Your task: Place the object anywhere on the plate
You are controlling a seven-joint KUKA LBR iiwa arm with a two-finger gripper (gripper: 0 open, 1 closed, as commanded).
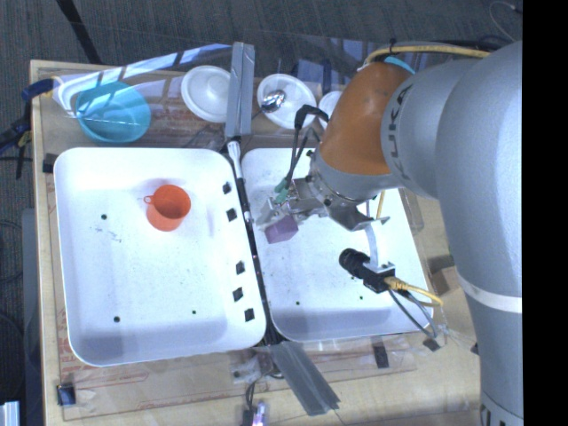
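A: Left bin (89,309), any room?
B: Plenty. Just an orange cup (169,207) in the far half. Near half and left side are open floor.
A: Right bin (311,322)?
B: Tight. Arm (373,131) hangs over the far right part, and a purple block (282,229) sits close to the left wall. Near-left strip is free.
A: Behind the bins?
B: Crowded. Blue bowl (114,114), white bowl (206,91), second white bowl (286,96) along the far edge.

I see a small purple block (282,230) resting on the right-hand bin's (337,322) floor, upper left, near the dividing wall.
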